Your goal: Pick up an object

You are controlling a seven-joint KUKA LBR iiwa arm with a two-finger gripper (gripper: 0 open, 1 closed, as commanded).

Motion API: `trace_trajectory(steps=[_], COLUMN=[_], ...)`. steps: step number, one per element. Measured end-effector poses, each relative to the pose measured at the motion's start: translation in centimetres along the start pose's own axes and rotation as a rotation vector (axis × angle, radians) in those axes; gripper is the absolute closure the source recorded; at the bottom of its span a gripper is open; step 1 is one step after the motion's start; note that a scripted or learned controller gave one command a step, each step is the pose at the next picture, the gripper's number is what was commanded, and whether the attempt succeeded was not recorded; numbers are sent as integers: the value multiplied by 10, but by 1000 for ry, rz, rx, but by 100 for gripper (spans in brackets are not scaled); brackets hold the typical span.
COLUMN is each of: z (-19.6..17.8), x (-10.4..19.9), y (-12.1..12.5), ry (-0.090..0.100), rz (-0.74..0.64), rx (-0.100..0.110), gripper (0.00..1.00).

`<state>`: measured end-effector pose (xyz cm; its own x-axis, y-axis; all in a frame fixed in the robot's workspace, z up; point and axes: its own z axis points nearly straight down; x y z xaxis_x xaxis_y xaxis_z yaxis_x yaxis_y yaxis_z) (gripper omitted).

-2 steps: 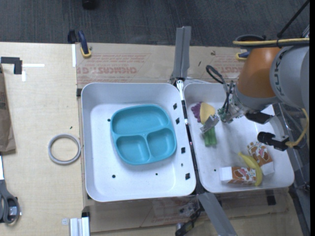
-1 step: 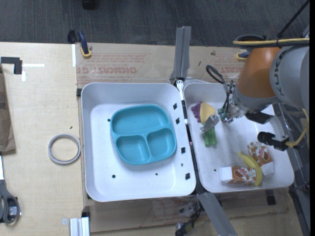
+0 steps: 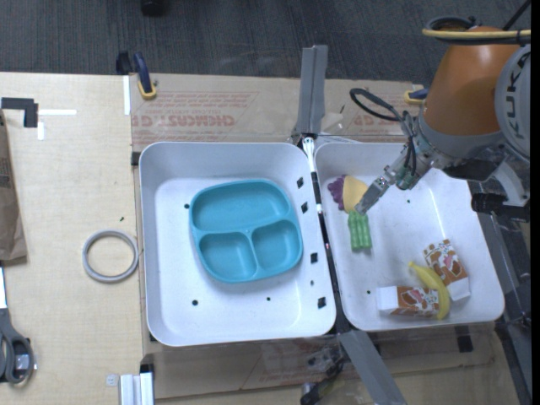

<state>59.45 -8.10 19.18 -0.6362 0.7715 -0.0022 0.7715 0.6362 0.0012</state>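
On the bench at far left lies a grey ring (image 3: 110, 255). The left bin (image 3: 169, 310) holds a blue divided plate (image 3: 245, 229). In the right bin (image 3: 472, 310), purple grapes (image 3: 336, 191), a yellow wedge (image 3: 353, 191) and a green pod (image 3: 360, 231) sit at its left side, just beside the gripper (image 3: 374, 194); whether it grips anything cannot be told. Near the right bin's front lie a banana (image 3: 430, 287) and two snack packets (image 3: 447, 266).
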Motion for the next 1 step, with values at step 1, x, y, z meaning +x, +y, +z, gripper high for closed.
trace_trajectory(steps=[1], z=[0], x=[46], y=[-21], ry=[3], rz=[90], rx=[2], gripper=[0])
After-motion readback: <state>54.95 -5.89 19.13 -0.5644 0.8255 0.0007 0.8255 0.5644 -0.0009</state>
